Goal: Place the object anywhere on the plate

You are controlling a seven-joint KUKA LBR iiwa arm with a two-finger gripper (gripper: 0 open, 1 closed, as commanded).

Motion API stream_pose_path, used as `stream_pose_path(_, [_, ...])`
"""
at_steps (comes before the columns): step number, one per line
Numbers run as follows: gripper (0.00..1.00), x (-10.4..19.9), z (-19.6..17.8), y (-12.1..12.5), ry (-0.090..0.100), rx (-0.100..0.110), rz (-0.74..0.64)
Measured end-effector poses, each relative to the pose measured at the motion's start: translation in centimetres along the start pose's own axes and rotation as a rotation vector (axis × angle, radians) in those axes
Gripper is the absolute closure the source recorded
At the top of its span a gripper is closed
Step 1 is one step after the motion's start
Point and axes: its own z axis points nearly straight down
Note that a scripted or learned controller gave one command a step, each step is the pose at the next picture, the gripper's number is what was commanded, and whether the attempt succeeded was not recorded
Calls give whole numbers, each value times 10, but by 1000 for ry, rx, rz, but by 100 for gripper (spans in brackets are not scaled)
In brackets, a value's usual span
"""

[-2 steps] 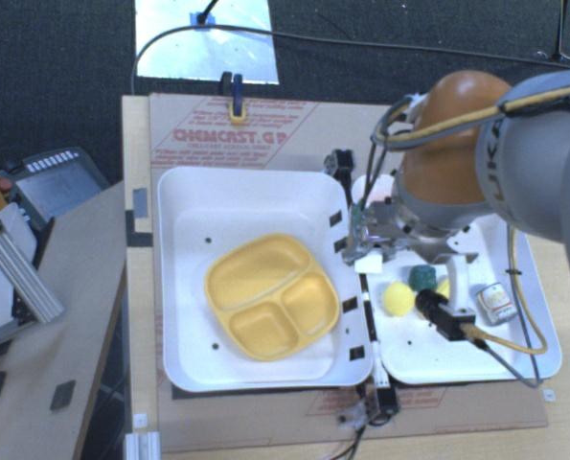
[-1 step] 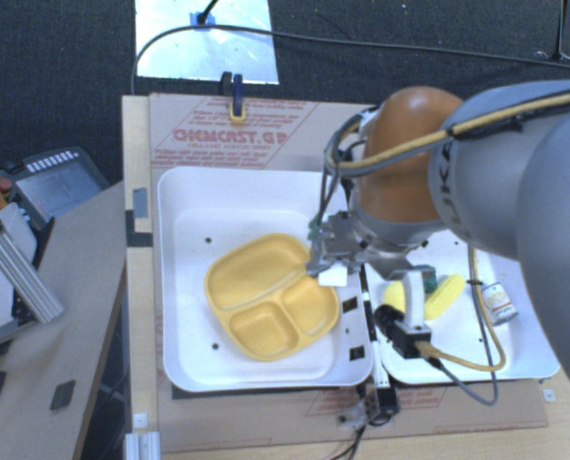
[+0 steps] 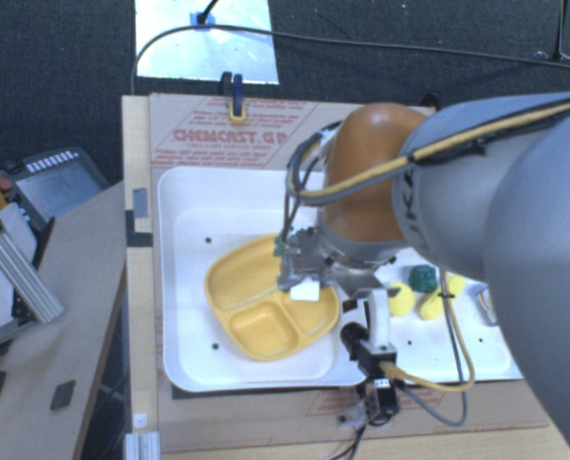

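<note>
Camera view, my arm: I reached in from the right, my grey body and orange band covering much of the frame's right half, my wrist hanging over the left bin (image 3: 184, 257).
Camera view, my gripper (image 3: 299, 281): it sat low over the right part of the plate, its dark housing just above a small white piece.
Camera view, my fingers: hidden under my wrist, so I could not tell whether they were apart or together, nor whether anything sat between them.
Camera view, plate (image 3: 256, 305): a yellow divided plate lay tilted in the left bin, with one long compartment toward the upper left and a smaller squarish one toward the bottom.
Camera view, small white object (image 3: 305, 292): it showed at the plate's right side, directly beneath my gripper; whether it rested on the plate I could not tell.
Camera view, right bin (image 3: 486, 353): a dark green lump (image 3: 421, 278) lay beside two yellow pieces (image 3: 428, 302), well apart from the plate.
Camera view, worktop (image 3: 136, 353): it carried both bins on a cardboard sheet (image 3: 227, 132) printed in red letters.
Camera view, cables (image 3: 428, 383): a yellow-and-black bundle looped below my wrist.
</note>
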Motion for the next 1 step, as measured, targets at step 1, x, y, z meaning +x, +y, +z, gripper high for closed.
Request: stream_pose_path(1, [0, -3, 0, 1, -1, -1, 7])
